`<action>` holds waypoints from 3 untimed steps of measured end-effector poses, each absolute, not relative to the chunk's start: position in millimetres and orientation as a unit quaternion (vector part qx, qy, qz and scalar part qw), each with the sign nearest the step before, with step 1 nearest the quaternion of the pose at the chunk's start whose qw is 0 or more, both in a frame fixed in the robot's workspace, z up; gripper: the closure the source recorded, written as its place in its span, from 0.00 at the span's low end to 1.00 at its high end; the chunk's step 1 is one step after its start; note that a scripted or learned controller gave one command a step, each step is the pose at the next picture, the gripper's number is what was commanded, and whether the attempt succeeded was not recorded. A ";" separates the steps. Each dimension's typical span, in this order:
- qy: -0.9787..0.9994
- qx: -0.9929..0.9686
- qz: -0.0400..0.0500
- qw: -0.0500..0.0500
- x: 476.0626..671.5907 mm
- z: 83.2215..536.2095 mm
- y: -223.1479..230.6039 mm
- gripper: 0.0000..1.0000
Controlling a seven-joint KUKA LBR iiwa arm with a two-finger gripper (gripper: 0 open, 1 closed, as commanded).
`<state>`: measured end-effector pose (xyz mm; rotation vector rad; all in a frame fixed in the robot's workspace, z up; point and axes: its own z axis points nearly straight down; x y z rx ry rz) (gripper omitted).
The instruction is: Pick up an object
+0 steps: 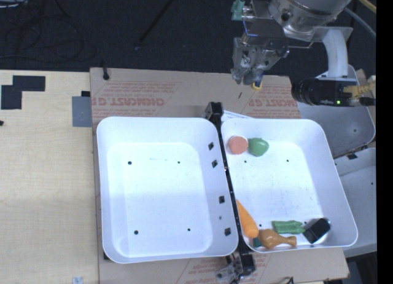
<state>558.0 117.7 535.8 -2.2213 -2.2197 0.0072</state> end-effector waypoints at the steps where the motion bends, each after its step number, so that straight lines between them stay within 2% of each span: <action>1: -0.708 -0.706 0.002 0.001 505.1 538.0 128.2 1.00; 2: -0.703 -0.711 0.003 0.000 509.5 537.6 24.7 1.00; 3: -0.708 -0.706 0.001 0.001 474.8 538.0 43.0 1.00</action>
